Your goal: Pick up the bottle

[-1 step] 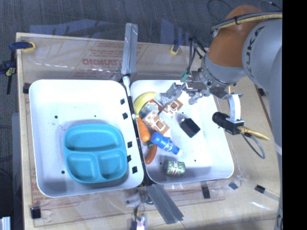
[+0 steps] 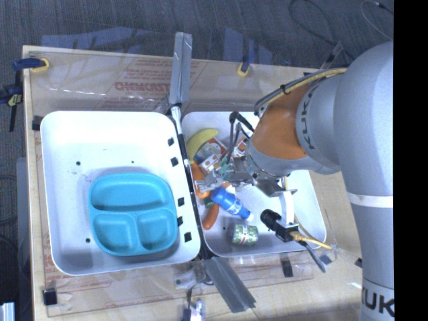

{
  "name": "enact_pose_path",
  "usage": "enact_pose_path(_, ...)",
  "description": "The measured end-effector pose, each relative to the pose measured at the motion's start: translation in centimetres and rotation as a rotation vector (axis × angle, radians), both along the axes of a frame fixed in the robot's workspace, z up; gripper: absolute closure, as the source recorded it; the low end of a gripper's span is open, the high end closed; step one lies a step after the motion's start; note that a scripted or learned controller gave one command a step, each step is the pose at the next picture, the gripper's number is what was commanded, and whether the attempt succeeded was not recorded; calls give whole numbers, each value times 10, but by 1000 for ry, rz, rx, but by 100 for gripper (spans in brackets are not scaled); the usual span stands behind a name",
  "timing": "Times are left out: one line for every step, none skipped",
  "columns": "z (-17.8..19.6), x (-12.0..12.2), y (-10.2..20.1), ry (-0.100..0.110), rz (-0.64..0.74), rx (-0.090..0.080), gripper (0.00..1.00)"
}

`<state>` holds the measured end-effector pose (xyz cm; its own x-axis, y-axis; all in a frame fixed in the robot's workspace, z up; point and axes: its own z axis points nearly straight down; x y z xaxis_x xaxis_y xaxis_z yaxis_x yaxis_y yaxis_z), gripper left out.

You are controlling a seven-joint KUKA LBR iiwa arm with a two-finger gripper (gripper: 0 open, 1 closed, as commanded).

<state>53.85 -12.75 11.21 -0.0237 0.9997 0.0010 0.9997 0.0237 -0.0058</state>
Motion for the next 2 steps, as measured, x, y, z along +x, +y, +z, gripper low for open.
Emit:
enact_pose_path(-8, -48, 6, -44, -4, -22, 0)
enact_pose_path(-2, -50, 12, -34, 11, -15, 100)
